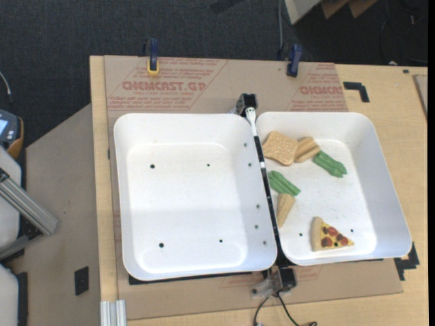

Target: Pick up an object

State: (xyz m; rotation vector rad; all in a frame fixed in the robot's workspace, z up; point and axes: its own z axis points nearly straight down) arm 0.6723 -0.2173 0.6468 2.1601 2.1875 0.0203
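Two shallow white bins sit side by side on a brown cardboard sheet (224, 80) that covers the middle of the bench (98, 202). Two blue clamps (153, 54) (293, 58) pin the sheet at the far edge of the bench.

The left bin (136, 182) has a plain white floor with four small dark holes. The right bin (380, 182) holds all the toy food pieces.

- A square tan cracker (279, 148) lies near the right bin's far-left corner, close to the wall that the two bins share.
- A smaller tan bread piece (307, 149) lies just beside the cracker on its right. The two seem to touch or overlap at the edge.
- A green pod-like piece (330, 163) lies just to the right of the bread piece and slants toward the bin's right wall.
- A second green piece (283, 183) lies beside the shared wall, nearer than the cracker and about halfway along the bin.
- A tan wedge (284, 208) touches the near end of the second green piece and points toward the near edge of the bench.
- A pizza slice (329, 236) with red spots lies apart from the rest, close to the bin's near wall and about the middle of its width.

A thin dark bar runs along the seam between the bins, with a small black fitting at each end.

Whether the jaws are open or closed cannot be told.
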